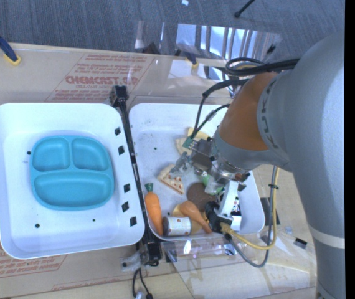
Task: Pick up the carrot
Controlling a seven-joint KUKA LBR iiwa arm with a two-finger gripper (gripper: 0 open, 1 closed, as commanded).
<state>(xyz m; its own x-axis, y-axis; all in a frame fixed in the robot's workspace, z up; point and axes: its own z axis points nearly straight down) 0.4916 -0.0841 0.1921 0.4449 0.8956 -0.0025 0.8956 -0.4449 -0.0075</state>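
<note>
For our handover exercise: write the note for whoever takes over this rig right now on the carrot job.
Gripper: low in the right bin, among the food items; finger state unreadable.
Carrot: lying at the right bin's near left corner, beside a can, apart from the gripper.
Blue tray sits in the left bin.
Done: nothing lifted.
Left: reach the carrot, grasp, lift.

A blue divided plate [71, 170] lies in the left bin [3, 185]; in the right bin [159, 129], a cracker-like wedge [172, 181] sits near centre; a small can [178, 225] lies at six o'clock of it, on its side.
</note>
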